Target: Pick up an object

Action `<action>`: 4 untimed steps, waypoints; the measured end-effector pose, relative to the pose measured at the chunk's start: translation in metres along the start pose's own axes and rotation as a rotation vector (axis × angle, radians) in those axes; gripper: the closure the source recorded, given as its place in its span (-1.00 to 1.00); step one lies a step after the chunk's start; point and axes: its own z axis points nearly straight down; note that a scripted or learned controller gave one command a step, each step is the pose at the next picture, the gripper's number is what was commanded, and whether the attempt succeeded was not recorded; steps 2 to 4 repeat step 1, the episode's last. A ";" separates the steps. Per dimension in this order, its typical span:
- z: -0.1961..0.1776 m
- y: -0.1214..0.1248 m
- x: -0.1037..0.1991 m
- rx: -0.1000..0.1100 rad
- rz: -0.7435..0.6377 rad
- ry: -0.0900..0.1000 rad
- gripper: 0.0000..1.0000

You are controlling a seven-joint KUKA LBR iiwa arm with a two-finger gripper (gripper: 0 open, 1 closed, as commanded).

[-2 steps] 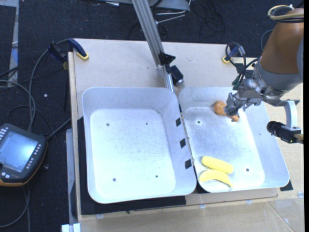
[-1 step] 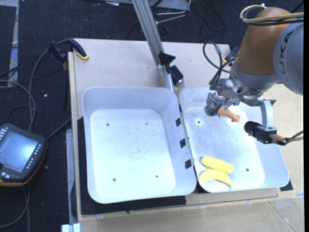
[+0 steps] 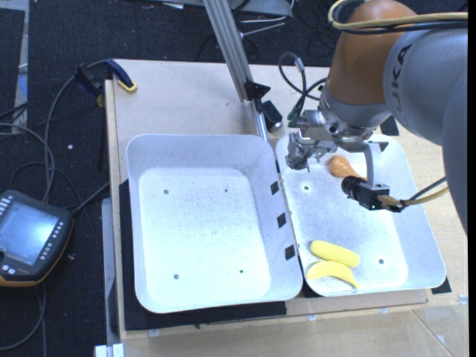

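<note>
Dark carpet strewn with black cables is seen around a pale wooden bench (image 3: 186,88). On the floor at the far left a handheld control pendant (image 3: 30,236) with a lit screen is laid. At the bench's back left corner a blue-and-yellow clamp (image 3: 115,75) is fixed. Two shallow white bins are set side by side on the bench: the left bin (image 3: 201,222) and the right bin (image 3: 394,236), their inner rims touching. A slanted aluminium bar (image 3: 230,43) is seen rising from behind the bins' junction.

In the right bin, near its front edge, two yellow banana-shaped pieces (image 3: 335,262) are laid just beside each other. Toward the back of the same bin an orange object (image 3: 342,166) is found, partly hidden by the arm. The gripper (image 3: 301,155) is held low over the back left corner of the right bin, just left of the orange object; whether its jaws are open or closed cannot be told, and nothing is seen between them.
</note>
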 end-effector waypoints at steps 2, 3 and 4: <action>0.016 0.012 0.053 0.002 0.001 0.000 1.00; 0.016 0.012 0.053 0.002 0.001 0.000 1.00; 0.016 0.012 0.053 0.002 0.001 0.000 1.00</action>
